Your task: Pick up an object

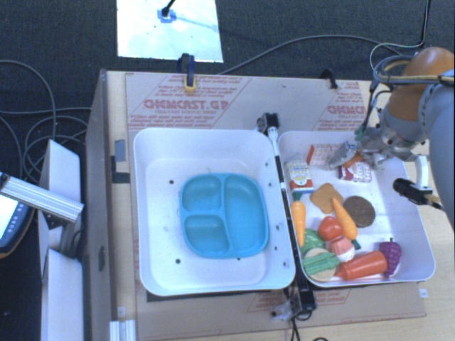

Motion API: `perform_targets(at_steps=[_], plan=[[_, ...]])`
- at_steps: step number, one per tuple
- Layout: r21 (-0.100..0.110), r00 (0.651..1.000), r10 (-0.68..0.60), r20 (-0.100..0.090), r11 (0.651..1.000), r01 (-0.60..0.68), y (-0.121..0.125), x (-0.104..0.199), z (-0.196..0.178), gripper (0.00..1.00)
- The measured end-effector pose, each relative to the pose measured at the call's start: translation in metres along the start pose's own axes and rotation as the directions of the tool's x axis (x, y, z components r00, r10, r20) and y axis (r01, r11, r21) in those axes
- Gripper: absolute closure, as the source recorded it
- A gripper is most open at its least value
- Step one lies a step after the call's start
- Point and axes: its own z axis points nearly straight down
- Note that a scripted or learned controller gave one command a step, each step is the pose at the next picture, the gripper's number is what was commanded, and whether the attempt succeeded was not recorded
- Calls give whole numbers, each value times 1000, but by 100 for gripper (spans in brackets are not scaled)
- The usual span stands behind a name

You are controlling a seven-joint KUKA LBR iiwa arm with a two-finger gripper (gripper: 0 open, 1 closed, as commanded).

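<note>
Red-and-white packet (355, 172) seen lying in the right bin (425, 251) at its far end, just beneath the end effector (353, 153), whose opening cannot be told, nothing seen held.

A dark charcoal carpeted floor (50, 27) surrounds the tabletop (213, 101), a pale cardboard-faced sheet printed with red lettering, with a yellow-and-black clamp (188, 73) gripping its far edge. On the floor beyond the tabletop lies a shiny pale square sheet (168, 20) with a small blue-marked spot and a thin black rod slanting down onto it, and thin grey cables (28, 105) loop over the carpet to the left and curve along the far side toward the right. At the left edge stand white box-like panels (60, 183) crossed by a ribbed silver metal bar (39, 196).
</note>
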Motion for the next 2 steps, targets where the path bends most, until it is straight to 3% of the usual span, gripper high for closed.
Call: perform_targets(at_steps=[1,2], plan=[[-8,1000,-5,9,1000,5,1,-2,-12,100],[-20,1000,-1,11,1000,1,-45,103,-68,100]])
